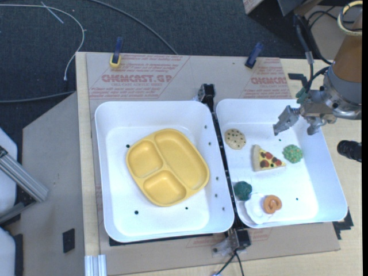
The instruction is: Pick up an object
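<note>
Left bin [109, 154] held a yellow tray [167, 165] w/ three compartments, lying flat, a bit left of the bin's center and turned at a slant. Above it, on the bench board at abt 11 o'clock from the tray, sat a yellow-and-blue clamp [117, 55]; a blue clamp [253, 55] sat further right, at abt 12 o'clock of the right bin [322, 177].

Right bin carried the toy food. From its center: cookie [234, 138] at 10 o'clock, near the left wall; pizza slice [267, 158] abt dead center, tip pointing right; light-green piece [292, 153] just beside the pizza's tip, at 3 o'clock of it, possibly touching, couldn't tell. Dark-green broccoli [242, 190] at 7 o'clock by the left wall. Orange-topped donut [271, 203] at 6 o'clock, resting on a small white plate [251, 213] near the front wall, the broccoli just beside that plate's upper left.

My pincer [298, 123] hung over the bin's upper right, at abt 1 o'clock from the pizza, well apart from it. Its fingers were spread wide, nothing between them. No food item was lifted; all lay on the bin floor or plate.
</note>
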{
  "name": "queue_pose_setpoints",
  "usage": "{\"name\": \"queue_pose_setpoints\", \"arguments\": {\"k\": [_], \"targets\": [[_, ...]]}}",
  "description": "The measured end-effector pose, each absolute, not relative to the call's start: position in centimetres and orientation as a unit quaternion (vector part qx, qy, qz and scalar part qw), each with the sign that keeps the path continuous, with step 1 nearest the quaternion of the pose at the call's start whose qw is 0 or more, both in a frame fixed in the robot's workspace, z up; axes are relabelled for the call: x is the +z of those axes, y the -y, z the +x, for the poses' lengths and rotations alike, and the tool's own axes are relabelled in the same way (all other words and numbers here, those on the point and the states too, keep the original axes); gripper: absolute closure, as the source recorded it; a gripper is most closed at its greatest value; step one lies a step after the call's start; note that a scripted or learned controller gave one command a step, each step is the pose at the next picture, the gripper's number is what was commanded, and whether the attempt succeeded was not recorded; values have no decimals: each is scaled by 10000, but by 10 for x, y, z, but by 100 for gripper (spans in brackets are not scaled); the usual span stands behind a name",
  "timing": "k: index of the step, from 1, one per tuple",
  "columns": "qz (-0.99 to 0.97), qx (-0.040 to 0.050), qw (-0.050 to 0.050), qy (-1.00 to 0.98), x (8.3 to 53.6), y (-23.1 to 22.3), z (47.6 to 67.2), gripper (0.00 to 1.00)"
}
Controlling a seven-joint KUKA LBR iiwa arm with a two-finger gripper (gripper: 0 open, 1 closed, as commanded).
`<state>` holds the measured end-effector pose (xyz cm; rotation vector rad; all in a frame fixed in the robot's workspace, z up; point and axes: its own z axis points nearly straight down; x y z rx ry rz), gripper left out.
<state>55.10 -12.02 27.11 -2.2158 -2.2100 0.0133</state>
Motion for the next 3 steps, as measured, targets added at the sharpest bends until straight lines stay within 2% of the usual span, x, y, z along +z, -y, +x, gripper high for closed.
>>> {"name": "queue_pose_setpoints", "arguments": {"k": [1, 2, 3], "targets": [[-7071, 1, 6, 7071, 278, 120, 553, 0], [-7070, 15, 33, 7072, 222, 112, 547, 0], [-7074, 20, 38, 7068, 162, 118, 550, 0]]}}
